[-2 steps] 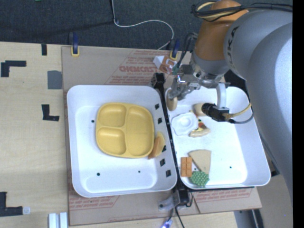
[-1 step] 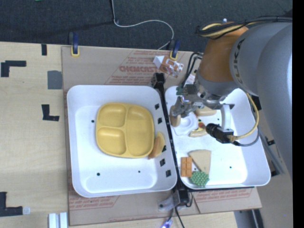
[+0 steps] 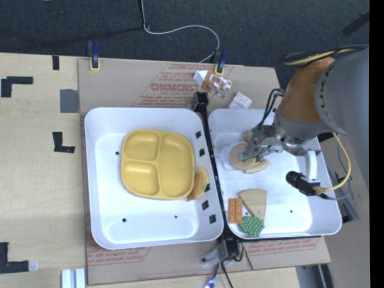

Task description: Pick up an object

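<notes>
One hand (image 3: 251,153) hangs low over a beige disc (image 3: 251,162).

Two shallow white plastic bins: left (image 3: 102,221), right (image 3: 324,218), side by side on brown cardboard sheet (image 3: 168,80). Blue-and-yellow clamps (image 3: 94,57) (image 3: 220,62) at the sheet's far edge. Thin white cable (image 3: 180,29) on dark carpet (image 3: 270,17).

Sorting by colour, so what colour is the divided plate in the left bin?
Yellow; the divided plate shows plainly in the camera view.

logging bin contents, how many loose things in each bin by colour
Yellow: 1, divided plate
Tan: 3, curved piece, wedge, round piece under the gripper
Orange: 1, block
Green: 1, ball
Total: 6
</notes>
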You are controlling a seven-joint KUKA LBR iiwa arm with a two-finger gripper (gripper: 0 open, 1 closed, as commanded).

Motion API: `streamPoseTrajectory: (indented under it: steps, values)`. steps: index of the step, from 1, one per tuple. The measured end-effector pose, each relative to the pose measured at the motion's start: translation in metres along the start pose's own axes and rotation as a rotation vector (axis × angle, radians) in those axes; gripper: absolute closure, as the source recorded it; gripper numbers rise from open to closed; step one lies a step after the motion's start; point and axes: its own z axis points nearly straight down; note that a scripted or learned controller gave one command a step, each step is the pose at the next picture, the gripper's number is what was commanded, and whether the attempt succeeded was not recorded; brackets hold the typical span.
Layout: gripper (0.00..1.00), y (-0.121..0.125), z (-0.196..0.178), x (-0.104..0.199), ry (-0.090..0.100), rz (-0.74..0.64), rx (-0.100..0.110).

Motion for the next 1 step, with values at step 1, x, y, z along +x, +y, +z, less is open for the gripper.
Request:
streamPoseTrajectory:
  steps: [1]
  values:
    - [0.0, 0.0016, -0.0035, 0.0051, 0.001, -0.006, -0.004]
